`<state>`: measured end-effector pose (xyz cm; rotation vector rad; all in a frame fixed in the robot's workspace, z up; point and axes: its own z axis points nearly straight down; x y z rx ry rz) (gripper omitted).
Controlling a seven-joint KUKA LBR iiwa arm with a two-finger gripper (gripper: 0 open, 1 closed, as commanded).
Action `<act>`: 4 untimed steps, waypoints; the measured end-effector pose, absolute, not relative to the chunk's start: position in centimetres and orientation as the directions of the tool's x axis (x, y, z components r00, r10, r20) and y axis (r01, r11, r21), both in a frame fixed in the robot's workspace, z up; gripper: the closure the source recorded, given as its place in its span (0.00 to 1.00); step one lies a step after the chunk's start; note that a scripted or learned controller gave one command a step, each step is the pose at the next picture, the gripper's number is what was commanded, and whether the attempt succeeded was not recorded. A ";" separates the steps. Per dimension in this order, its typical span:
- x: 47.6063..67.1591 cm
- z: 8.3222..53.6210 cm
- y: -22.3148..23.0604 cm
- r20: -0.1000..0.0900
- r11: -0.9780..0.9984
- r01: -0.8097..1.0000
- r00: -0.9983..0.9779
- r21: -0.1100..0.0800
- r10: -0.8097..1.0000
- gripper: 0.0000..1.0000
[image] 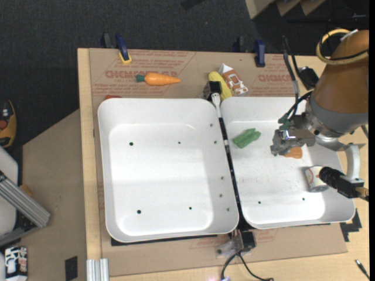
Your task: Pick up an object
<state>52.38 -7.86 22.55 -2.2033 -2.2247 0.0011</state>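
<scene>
I have the gripper (285, 143) low over 1 orange toy (294, 153) (finger state: I cannot tell); next, close and lift.

This is a robotics lab or test cell rather than a home. A plywood board (193, 69) is fixed down by blue clamps (123, 50) and carries two shallow white bins (117, 122) side by side, above dark carpet (64, 16). An aluminium extrusion (20, 201) and loose cables (246, 262) sit at the bench's edges, and toy props such as a plastic carrot (159, 79) lie about.
</scene>
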 end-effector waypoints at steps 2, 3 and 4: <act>47.9 38.5 -5.5 0.000 0.003 1.000 -0.003 0.006 1.000 1.00; 48.0 54.2 -2.3 0.000 0.003 1.000 -0.003 0.017 1.000 1.00; 48.0 54.6 -2.3 -0.001 0.001 1.000 -0.001 0.006 1.000 1.00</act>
